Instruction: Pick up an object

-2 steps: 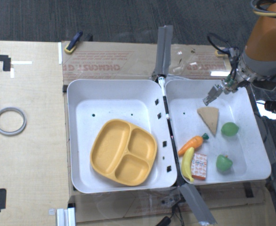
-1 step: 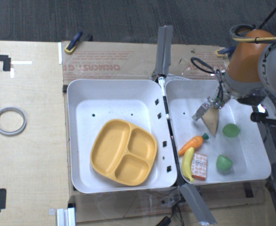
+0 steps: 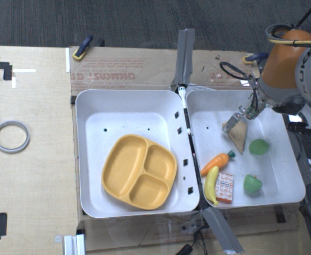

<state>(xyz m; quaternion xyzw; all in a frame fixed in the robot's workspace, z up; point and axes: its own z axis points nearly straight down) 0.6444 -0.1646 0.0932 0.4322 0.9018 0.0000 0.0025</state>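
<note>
My gripper [image 3: 234,124] is low over the upper middle of the right bin [image 3: 198,108], reaching in from the orange-banded wrist at the top right. Its tip is right at the top of a tan wedge-shaped object [image 3: 240,138]; whether it is touching or gripping the wedge is not visible. A green round object [image 3: 259,146] lies just to the right of the wedge. Below and to the left are an orange carrot [image 3: 216,162], a yellow banana [image 3: 212,185] and a small red-and-white box [image 3: 225,188]. A green pepper-like object [image 3: 252,185] sits near the bin's front right.
The left bin [image 3: 86,142] holds a yellow divided plate [image 3: 139,171]. A grey divider post [image 3: 184,57] stands between the bins at the back. A roll of tape [image 3: 10,136] lies on the bench at the far left. Black cables [image 3: 235,70] run behind the right bin.
</note>
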